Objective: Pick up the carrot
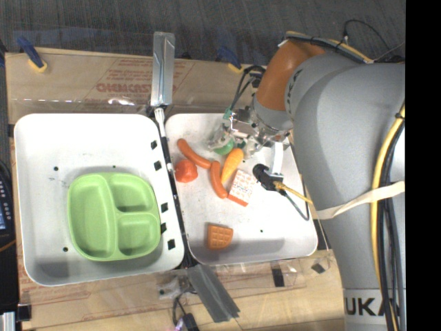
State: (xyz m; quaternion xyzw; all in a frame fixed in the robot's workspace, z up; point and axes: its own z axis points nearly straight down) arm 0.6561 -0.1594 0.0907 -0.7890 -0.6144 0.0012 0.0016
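Reaching: the grey arm (344, 157) is seen coming in from the right, bent low over the right bin (289, 243).
Gripper: the gripper (238, 135) is placed at the upper part of the right bin, just above the carrot; whether it is open or closed cannot be told, since its tip is hidden among metal parts and cables.
Hold: nothing is clearly seen held.
Carrot: the carrot (231, 163) is found in the right bin, near its middle top, tilted with its upper end just below the gripper.
Neighbours: a long orange-red sausage (195, 154) lies to the carrot's left, another sausage (218, 178) touches its lower end, a small red piece (185, 171) sits near the bin's left wall, and a small printed box (240, 185) lies just right of the carrot's lower end.
Waffle: a waffle piece (219, 236) is set apart near the bin's lower edge.
Open room: bare white floor is seen in the lower right of the right bin.
Left bin: the left bin (41, 143) bears a green divided plate (114, 216).
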